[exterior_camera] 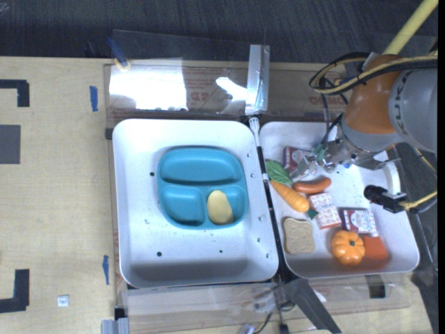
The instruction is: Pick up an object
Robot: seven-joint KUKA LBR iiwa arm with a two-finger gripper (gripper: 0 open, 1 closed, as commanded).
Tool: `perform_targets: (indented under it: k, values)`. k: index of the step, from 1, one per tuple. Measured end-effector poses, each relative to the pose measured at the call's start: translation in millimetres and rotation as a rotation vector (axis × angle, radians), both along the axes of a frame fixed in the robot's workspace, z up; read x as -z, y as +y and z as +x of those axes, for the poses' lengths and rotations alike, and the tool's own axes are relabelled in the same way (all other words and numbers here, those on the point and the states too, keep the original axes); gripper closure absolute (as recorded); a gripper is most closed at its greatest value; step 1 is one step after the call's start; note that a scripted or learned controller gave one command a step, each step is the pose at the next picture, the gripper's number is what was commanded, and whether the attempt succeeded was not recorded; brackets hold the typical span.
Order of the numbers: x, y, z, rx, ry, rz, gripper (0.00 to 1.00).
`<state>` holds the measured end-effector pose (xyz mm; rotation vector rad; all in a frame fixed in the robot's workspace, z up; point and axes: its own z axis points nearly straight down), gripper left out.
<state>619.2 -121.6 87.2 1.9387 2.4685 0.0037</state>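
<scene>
The right bin [356,185] holds a carrot [293,197] with green leaves, a sausage [311,185], a bread slice [299,236], an orange pumpkin [348,247], a red block [376,249] and small red-and-white packets [325,211]. My gripper [314,161] reaches in from the right. It hangs low over the bin's back left part, just above the sausage and beside another packet [297,158]. I see nothing clearly held.
The left bin [139,256] carries a blue divided tray [198,179] with a yellow potato-like object [220,207] in its front right compartment. A metal divider [256,78] stands behind the bins. Cables [334,75] loop by the arm's orange band [372,106].
</scene>
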Motion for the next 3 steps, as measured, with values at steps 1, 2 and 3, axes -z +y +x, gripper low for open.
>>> perform_targets:
  k: [1,2,3]
  values:
    - [-10,-1,0,0.003,0.000,0.000,1.00]
    - [-10,-1,0,0.003,-0.001,0.000,0.00]
    - [0,20,-82,0.048,0.001,0.001,0.00]
